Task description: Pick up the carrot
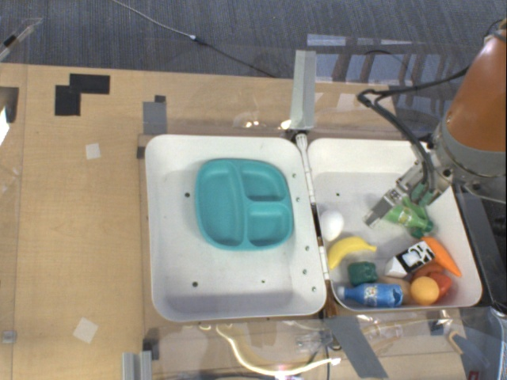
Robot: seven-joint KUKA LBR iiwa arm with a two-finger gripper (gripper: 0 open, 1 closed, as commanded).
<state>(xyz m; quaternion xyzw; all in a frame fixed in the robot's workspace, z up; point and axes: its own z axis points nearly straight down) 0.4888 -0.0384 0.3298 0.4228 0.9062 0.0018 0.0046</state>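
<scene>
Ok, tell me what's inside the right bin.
The right bin holds a carrot, banana, white egg, orange, blue bottle and green items. The tool covers part of one.

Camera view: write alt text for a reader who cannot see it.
The grey arm's pincer hangs over the right bin, near a green item and above the carrot among toy foods. The left bin holds a teal divided plate.
</scene>
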